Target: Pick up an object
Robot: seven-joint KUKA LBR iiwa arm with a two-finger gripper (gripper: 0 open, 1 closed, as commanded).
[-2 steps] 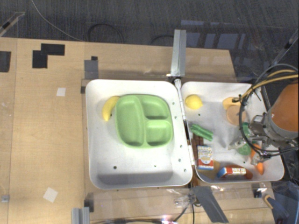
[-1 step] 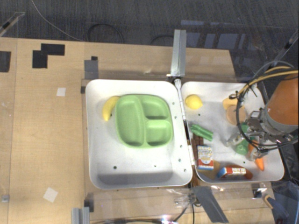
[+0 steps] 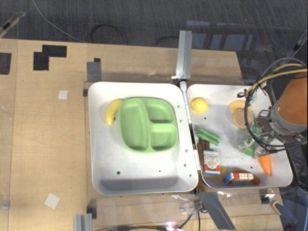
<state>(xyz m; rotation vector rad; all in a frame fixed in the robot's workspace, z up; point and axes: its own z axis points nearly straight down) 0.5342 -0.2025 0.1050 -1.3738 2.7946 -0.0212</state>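
Observation:
My gripper (image 3: 256, 139) hangs low over the right side of the right bin (image 3: 221, 96), wrapped in cables. Directly under it lies a small green object (image 3: 249, 151), and an orange carrot (image 3: 265, 165) lies just to its lower right. A tan round piece (image 3: 237, 113) sits beyond the gripper, toward the bin's far side. Further left in this bin are a yellow lemon (image 3: 199, 105), a green pickle-like piece (image 3: 208, 136), a small printed carton (image 3: 211, 161) and a red bottle (image 3: 240, 178) lying on its side.
The left bin (image 3: 103, 167) holds a green divided plate (image 3: 147, 124) with a yellow banana (image 3: 112, 111) at its left edge. A metal post (image 3: 183, 57) stands behind the gap between the bins. The grey arm with its orange band (image 3: 294, 100) enters from the right.

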